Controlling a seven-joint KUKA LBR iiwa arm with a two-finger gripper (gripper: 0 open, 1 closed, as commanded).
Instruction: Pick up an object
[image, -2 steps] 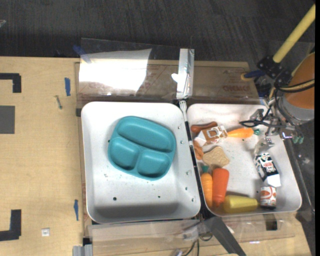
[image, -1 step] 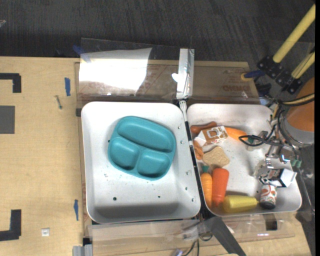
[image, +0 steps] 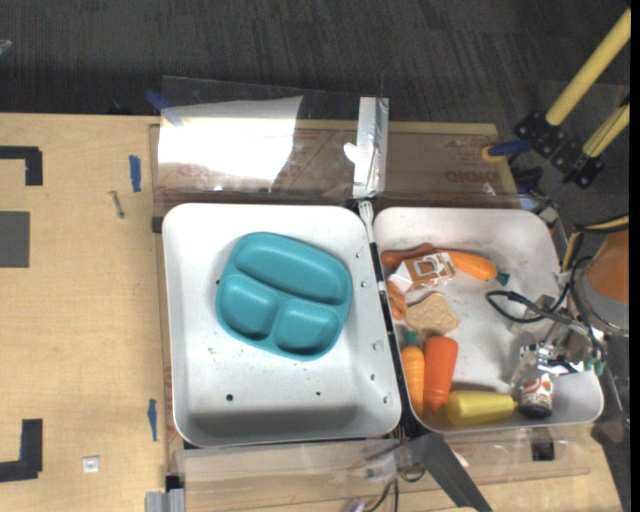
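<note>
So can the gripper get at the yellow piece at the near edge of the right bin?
Probably yes. The gripper sits low in the right bin, just right of the yellow piece, whose top is uncovered; the small can beside it may crowd a grasp.

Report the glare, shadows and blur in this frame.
Camera view: strong glare whitens the clear sheet behind the left bin; the teal tray is evenly lit with a soft shadow; the end effector in the right bin looks slightly blurred.

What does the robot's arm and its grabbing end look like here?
At the view's right edge, an orange band marks the arm. Below it the gripper is a small cluster of silvery metal parts, with black cables looping from it across the white right bin.
</note>
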